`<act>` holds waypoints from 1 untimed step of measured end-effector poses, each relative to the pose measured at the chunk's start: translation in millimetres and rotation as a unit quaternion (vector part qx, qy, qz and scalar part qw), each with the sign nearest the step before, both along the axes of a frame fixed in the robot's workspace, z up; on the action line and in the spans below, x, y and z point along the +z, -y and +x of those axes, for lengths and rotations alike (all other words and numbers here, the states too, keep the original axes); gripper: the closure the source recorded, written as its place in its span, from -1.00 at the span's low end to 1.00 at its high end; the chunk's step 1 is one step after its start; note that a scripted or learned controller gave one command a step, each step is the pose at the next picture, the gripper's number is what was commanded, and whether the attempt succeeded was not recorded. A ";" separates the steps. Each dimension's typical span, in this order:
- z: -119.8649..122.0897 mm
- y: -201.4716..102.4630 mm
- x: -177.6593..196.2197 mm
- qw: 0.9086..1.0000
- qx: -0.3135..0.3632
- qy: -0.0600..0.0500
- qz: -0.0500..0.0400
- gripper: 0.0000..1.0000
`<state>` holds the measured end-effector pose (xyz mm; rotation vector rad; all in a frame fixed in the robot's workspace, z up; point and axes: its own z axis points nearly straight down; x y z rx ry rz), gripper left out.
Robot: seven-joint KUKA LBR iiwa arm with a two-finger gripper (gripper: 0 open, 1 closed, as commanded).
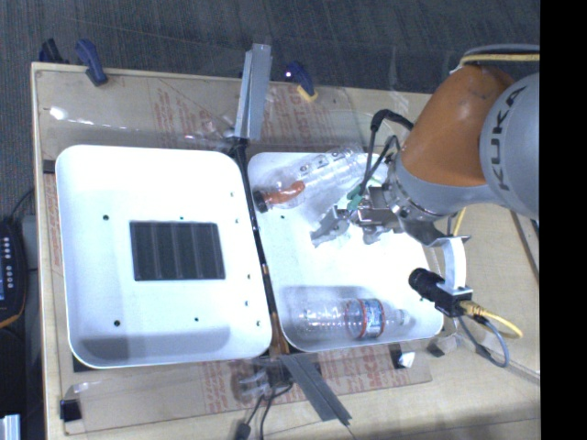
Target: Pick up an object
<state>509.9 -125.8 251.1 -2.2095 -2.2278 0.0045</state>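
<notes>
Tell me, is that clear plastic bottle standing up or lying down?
Lying down. The bottle rests on its side along the near edge of the right bin, its cap end pointing right.

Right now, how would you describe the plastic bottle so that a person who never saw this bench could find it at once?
Start at the right bin, the one of the two white bins that the arm reaches over. Along its near wall lies the clear plastic bottle, on its side. Unlike the crumpled clear wrapper with the orange piece at the far end, it is smooth, cylindrical and has a red-banded label.

Dark grey carpet floor (275,16) around a pale wooden bench (138,90).
</notes>
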 end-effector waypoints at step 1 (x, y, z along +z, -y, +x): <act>-33.4 47.5 -32.5 1.000 -0.016 0.001 -0.001 -1.00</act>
